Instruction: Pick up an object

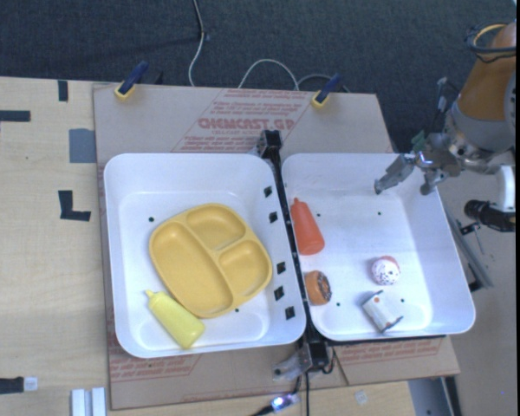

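The right bin (433, 258) holds an orange carrot-shaped piece (307, 227) against its left wall. A small brown-and-orange round item (317, 287) sits just below the carrot piece. A white ball with red speckles (385, 271) and a white-and-grey block (381, 310) lie near the front. My gripper (407, 182) hovers over the bin's far right corner, well away from all of them. Its two fingers are spread open with nothing between them.
In the left bin (121, 232) lie a yellow divided plate (211, 258) and a yellow squeeze bottle (175, 317) at the front left. A black divider (279, 224) runs between the bins. Both bins rest on cardboard (234, 120) held by clamps.
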Action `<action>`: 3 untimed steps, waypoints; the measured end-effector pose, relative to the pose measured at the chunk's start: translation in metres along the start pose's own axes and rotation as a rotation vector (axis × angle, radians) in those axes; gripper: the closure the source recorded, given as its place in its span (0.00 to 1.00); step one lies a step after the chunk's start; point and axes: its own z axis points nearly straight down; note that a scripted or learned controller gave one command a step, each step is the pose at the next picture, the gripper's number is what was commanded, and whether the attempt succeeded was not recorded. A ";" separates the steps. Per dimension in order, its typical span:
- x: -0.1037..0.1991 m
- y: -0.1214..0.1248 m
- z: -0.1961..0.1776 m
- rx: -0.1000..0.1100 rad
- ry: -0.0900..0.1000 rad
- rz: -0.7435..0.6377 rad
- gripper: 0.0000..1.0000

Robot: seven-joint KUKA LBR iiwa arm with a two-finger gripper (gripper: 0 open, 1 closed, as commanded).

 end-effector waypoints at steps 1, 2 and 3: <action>0.001 0.003 -0.009 -0.014 -0.003 -0.004 0.00; -0.002 0.004 0.056 -0.008 -0.002 -0.004 0.00; -0.001 0.004 0.109 -0.012 -0.004 -0.005 0.00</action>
